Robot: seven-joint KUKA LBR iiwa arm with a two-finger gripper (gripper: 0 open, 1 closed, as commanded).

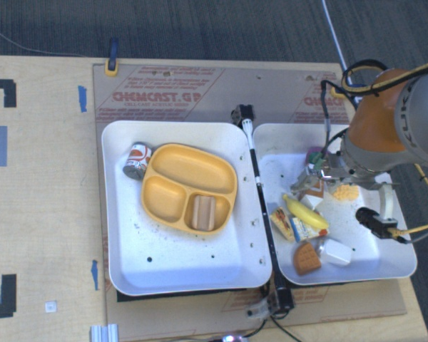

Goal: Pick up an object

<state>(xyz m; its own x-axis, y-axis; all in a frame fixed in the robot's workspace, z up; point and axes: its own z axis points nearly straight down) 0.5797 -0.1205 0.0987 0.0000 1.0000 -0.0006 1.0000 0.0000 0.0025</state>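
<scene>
Two white bins sit side by side on the counter, and going from the left: the left bin [121, 262] has a crushed can [136, 160] up near its far left corner, touching a yellow divided tray [189, 187] that takes up the middle, with a small brown block [203, 212] sitting in the tray's lower right compartment. Over in the right bin [396, 266] is where the pickable stuff is piled. A wrapped snack packet [283, 224] lies near the bin's left wall, a banana [306, 214] is right beside it with its long axis running diagonally from upper left to lower right, a brown bread-looking piece [307, 258] sits toward the near edge, and a white block [337, 251] is just beside that. The gripper [315, 177] is low over the far middle of this bin, so the banana lies just toward the near side of it, slightly left. Honestly can't tell if the jaws are spread or pinched, there's clutter and cabling right around them. An orange-ish item [345, 192] sits just right of the tip, and the black cable connector [374, 221] hangs over the bin's right side, which I'd guess could snag.
</scene>
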